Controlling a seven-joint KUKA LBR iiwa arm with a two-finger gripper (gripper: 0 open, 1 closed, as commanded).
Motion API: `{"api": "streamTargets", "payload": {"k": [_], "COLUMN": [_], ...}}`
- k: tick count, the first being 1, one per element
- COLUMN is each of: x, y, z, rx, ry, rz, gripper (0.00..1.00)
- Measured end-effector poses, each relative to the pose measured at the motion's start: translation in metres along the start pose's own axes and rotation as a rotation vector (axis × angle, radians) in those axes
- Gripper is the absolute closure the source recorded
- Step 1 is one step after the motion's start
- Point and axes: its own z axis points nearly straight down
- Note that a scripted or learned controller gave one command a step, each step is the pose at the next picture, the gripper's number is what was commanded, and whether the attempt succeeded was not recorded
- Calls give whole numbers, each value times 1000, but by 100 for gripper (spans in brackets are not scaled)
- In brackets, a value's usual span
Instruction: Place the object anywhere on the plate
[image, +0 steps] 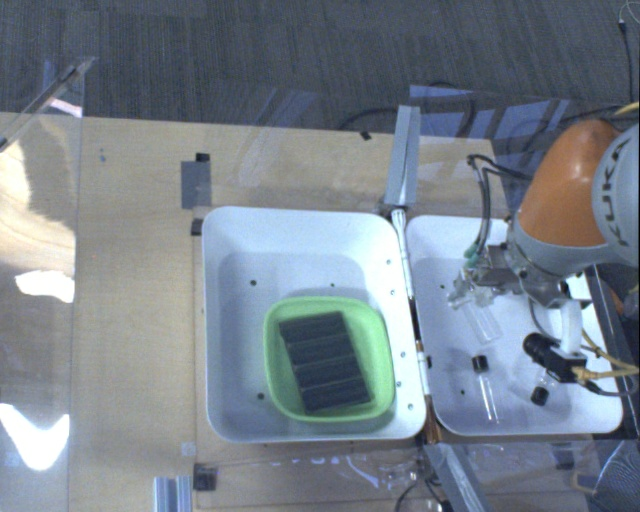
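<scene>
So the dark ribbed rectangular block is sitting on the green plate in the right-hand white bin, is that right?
Not quite. The dark ribbed rectangular block does sit on the green square plate, but the camera view shows that plate in the left-hand white bin, not the right-hand one. The right-hand white bin is where the arm's tool is.

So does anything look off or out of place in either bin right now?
Nothing stands out. The dark ridged block lies flat on the green plate in the left bin, slightly angled. The hand is over the right bin.
</scene>
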Motion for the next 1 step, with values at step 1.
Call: {"api": "streamTargets", "payload": {"k": [1], "x": [105], "y": [-36], "z": [-1], "rx": [-3], "ry": [0], "rz": [-107], "gripper": [100]}}
